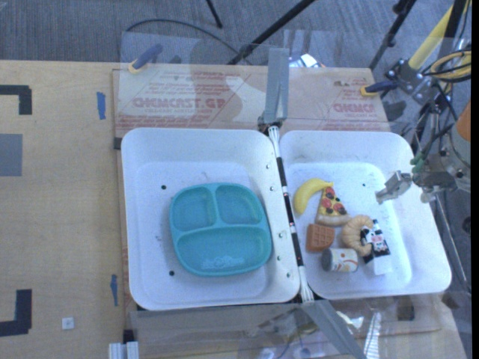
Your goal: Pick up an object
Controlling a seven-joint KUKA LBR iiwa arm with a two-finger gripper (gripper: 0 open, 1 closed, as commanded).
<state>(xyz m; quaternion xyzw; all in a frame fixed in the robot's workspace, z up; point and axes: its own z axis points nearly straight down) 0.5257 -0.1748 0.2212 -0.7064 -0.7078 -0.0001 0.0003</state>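
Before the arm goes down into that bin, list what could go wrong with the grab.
1. The toys are packed tight: the croissant touches the waffle, the pizza slice and the small bottle, so the fingers could likely wedge between pieces or drag two.
2. The can lies on its side and may roll away.
3. The gripper hangs near the right bin's right wall, off to the side of the pile; a straight descent would probably close on nothing.
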